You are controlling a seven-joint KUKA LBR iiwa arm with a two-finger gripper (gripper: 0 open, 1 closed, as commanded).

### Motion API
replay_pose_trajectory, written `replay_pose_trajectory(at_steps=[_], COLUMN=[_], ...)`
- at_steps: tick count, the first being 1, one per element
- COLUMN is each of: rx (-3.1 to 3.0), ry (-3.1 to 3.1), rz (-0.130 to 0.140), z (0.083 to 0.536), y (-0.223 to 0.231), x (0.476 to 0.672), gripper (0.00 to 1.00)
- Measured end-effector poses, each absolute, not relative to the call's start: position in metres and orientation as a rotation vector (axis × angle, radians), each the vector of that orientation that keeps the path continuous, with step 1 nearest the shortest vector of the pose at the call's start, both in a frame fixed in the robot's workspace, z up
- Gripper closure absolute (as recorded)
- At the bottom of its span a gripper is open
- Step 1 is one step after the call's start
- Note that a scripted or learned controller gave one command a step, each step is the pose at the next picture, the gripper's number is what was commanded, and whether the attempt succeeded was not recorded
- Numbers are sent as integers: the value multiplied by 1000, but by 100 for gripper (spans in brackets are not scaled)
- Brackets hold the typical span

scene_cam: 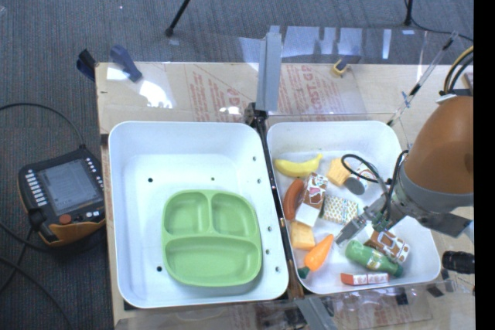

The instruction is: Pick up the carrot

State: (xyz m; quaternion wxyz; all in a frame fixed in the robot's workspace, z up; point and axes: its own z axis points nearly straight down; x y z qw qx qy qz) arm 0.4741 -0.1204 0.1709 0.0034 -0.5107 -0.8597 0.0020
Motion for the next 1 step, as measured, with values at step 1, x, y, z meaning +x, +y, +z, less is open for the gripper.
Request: replay_pose_trajectory(at_steps=[1], rx=[-1554], ry=[-2721], rz=[3], z=[84], y=[-86], x=[474], gripper=[0])
